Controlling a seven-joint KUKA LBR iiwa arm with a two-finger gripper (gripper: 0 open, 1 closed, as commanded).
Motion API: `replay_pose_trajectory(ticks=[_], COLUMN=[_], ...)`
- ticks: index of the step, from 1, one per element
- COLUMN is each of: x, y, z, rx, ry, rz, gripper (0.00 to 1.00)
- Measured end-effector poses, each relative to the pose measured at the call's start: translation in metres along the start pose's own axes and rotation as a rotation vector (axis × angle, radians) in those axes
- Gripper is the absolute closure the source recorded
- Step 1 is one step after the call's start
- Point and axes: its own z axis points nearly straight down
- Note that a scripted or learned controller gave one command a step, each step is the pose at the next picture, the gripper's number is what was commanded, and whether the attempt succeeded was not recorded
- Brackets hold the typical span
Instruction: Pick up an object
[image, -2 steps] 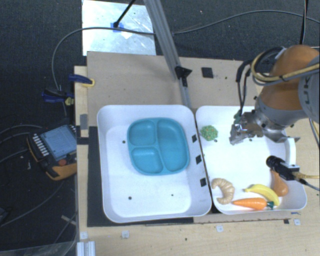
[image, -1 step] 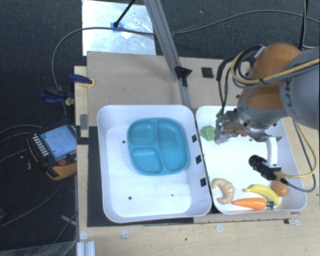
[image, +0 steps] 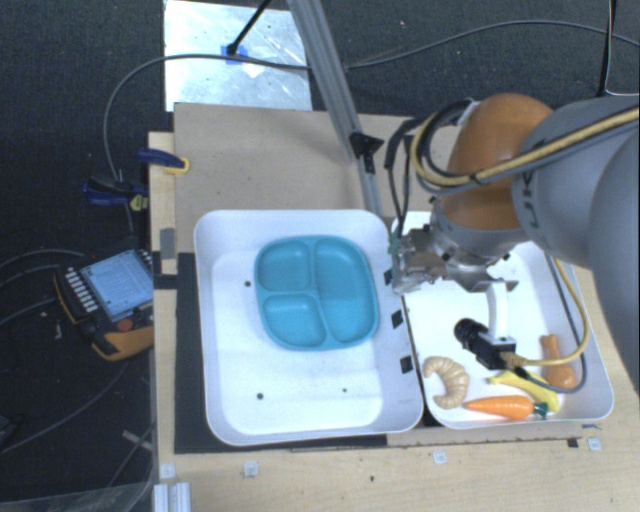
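The right bin (image: 596, 378) holds a tan croissant (image: 447, 379), an orange carrot (image: 498, 407), a thin yellow piece (image: 524, 387) and an orange-brown sausage-shaped piece (image: 558, 363), all along its near edge. My gripper (image: 408, 266) hangs over the far left side of this bin, close to the wall between the two bins. It sits well above the croissant in the view, apart from every item. Nothing shows between it and the bin floor.
The left bin (image: 222, 345) carries a blue divided plate (image: 317, 292). A slanted grey pole (image: 335, 80) crosses the cardboard behind the bins. Clamps and a handheld device (image: 108, 290) lie off the bench at left.
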Motion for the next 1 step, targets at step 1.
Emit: replay_pose_trajectory(ticks=[1], x=[0.0515], y=[-0.0181], z=[0.0040], rx=[0.002], ry=[0.000], rz=[0.000], gripper=[1.00])
